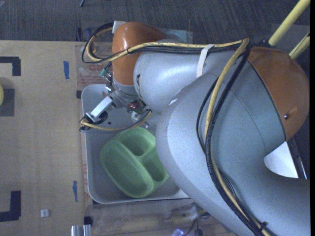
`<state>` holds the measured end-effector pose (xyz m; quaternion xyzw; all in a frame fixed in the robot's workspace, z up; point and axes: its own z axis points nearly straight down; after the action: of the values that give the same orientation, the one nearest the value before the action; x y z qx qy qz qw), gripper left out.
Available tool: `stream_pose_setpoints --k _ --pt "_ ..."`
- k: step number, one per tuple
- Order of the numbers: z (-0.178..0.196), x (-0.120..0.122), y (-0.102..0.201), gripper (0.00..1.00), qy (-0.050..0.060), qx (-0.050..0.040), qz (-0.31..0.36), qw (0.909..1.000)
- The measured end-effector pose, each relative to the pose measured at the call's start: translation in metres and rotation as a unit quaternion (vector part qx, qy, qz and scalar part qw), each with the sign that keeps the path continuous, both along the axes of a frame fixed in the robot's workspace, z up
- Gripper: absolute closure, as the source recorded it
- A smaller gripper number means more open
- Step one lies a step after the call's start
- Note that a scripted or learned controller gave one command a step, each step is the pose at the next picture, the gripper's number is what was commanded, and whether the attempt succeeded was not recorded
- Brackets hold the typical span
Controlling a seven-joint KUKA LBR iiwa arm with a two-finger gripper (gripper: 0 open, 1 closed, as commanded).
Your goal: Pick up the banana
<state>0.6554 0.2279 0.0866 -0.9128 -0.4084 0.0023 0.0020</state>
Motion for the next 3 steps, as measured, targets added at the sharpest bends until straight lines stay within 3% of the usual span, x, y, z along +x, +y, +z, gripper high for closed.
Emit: stream_pose_setpoints --k 1,2,3 --pt "0.098 -0.041 -0.143 0.00 -0.001 -0.0002 0.096 0.9954" --pt "0.018 -0.037 -0.074 0.00 -0.001 0.0003 0.172 0.9851" --pt "0.107 -0.045 -0.073 0.00 -0.004 -0.0001 0.306 0.9521"
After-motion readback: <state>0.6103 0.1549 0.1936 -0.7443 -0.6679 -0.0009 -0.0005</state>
